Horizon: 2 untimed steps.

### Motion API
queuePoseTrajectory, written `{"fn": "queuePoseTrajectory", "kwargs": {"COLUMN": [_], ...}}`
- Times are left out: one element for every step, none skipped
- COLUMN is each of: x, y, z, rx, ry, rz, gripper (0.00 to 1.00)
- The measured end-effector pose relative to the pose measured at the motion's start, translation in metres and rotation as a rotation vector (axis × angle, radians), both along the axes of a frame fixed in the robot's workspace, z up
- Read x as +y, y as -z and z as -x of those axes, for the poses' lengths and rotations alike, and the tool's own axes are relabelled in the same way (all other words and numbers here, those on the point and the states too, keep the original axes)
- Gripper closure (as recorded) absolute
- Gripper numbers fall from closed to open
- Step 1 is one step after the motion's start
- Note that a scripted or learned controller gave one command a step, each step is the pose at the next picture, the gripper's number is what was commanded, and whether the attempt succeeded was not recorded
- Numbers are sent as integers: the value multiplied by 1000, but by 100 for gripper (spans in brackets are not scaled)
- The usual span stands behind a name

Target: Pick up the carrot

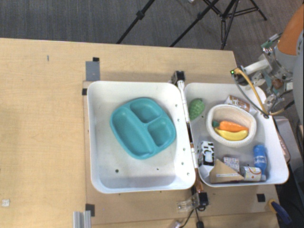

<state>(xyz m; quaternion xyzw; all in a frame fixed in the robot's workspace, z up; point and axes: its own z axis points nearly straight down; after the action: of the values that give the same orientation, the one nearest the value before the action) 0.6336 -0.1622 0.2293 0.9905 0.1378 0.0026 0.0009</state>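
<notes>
Inside the right bin (pixel 280 167), a white bowl (pixel 214 116) holds the carrot (pixel 232 126), which lies just above a banana (pixel 232 135) and touches it. A green leafy item (pixel 196 107) sits left of the bowl, with a blue bottle (pixel 260 156) and small packets nearer the front. Across the divider, the left bin (pixel 99 175) carries a teal sectioned plate (pixel 143 127). At the right edge the arm's wrist (pixel 275 80) hangs above the bin's far corner; whether the tool is open or closed cannot be told.
</notes>
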Motion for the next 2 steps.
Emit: {"fn": "queuePoseTrajectory", "kwargs": {"x": [36,37], "y": [127,114], "z": [13,11], "rx": [2,-3], "ry": [-113,-115], "rz": [-2,-2], "gripper": [0,100]}}
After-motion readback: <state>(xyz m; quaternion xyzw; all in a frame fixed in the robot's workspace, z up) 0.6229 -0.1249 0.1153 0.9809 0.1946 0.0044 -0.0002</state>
